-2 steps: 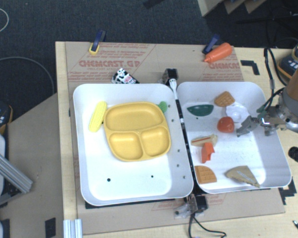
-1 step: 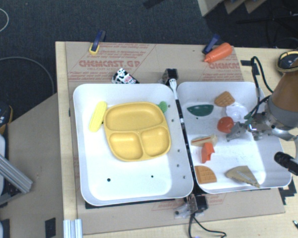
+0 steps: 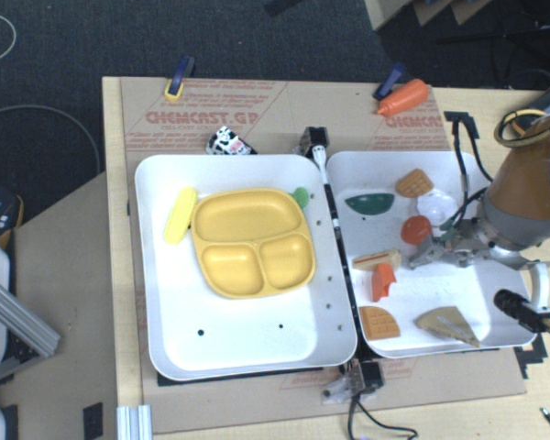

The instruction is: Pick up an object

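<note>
The right bin [image 3: 495, 159] holds several small food toys. Among them are a dark green piece [image 3: 370, 203], a tan cracker [image 3: 413, 183], a white ball [image 3: 435, 205], a red ball [image 3: 415, 229] and an orange-red stick [image 3: 382, 281]. A flat tan slice [image 3: 374, 259], a waffle piece [image 3: 379, 321] and a tan wedge [image 3: 449, 324] lie there too. My gripper [image 3: 425, 250] reaches in low from the right. It sits just below the red ball and right of the flat tan slice. I see nothing lifted off the bin floor.
The left bin [image 3: 238, 337] carries a yellow divided plate [image 3: 252, 241], a yellow corn-like piece [image 3: 179, 214] and a small green item [image 3: 300, 196]. An orange clamp [image 3: 402, 97] and a yellow clamp [image 3: 175, 83] sit at the bench's back edge. Cables run along the right bin's far side.
</note>
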Controlling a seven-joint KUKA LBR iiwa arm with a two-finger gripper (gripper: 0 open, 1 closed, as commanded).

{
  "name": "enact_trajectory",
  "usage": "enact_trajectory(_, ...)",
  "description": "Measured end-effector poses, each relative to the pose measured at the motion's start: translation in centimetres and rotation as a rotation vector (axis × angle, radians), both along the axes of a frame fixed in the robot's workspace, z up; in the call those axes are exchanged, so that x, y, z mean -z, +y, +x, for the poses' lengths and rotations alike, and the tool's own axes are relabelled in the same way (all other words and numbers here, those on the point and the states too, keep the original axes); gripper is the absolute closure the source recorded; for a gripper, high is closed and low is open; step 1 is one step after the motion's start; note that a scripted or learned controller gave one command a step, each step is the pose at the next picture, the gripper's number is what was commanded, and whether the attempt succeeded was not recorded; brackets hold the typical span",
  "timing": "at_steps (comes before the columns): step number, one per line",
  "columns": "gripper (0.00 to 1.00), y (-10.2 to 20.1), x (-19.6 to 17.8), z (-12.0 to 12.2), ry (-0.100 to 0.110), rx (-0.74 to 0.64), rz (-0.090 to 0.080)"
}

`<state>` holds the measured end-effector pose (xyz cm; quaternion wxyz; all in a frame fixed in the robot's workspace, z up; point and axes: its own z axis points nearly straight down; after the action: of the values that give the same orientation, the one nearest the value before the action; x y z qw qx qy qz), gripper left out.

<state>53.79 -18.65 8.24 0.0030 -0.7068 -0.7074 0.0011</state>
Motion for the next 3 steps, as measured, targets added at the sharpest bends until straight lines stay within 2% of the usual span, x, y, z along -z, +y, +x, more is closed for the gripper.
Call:
enact_trajectory(1, 1.0, -0.1, -1.3, 0.1, -0.006, 0.001, -0.003)
enact_trajectory(3, 1.0, 1.1, -12.4, 0.7, -0.014, -0.002, -0.005)
